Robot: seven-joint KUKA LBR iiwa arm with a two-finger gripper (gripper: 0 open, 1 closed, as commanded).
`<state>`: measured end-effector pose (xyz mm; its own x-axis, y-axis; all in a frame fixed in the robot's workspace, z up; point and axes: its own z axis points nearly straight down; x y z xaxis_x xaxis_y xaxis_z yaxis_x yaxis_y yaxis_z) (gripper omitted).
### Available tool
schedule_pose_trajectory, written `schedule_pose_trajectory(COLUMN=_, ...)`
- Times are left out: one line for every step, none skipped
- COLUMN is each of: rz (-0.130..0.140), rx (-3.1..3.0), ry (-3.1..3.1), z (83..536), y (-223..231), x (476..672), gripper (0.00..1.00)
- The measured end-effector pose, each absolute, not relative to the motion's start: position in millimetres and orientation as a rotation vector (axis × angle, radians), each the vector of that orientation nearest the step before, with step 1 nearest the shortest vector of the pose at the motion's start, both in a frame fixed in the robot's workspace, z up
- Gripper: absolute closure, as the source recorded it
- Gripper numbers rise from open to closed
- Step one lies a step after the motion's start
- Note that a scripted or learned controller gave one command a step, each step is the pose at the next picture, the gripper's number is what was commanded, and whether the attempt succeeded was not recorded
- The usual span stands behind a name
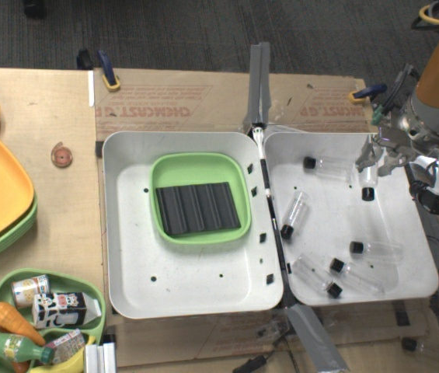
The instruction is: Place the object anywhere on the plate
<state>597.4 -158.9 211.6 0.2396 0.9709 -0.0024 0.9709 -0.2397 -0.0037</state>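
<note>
Vials (293,212) lie scattered in the right bin (413,282), ready for picking; the green plate (200,165) waits in the left bin (126,278); the hand (376,164) hovers over one, its spread unclear.

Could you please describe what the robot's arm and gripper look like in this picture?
The arm has an orange band above a grey wrist section. Below it sits a metallic grey gripper with dark fittings. A black cable with a yellow ring loops near the top right corner.
</note>
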Motion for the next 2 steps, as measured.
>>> schedule_pose_trajectory(rz=0.005, rx=-2.305, ry=-2.129, z=196.8, y=-110.2, x=571.9, gripper=1.0)
schedule_pose_trajectory(rz=0.005, rx=-2.16, ry=-2.276, z=190.0, y=-82.1, x=558.5, gripper=1.0)
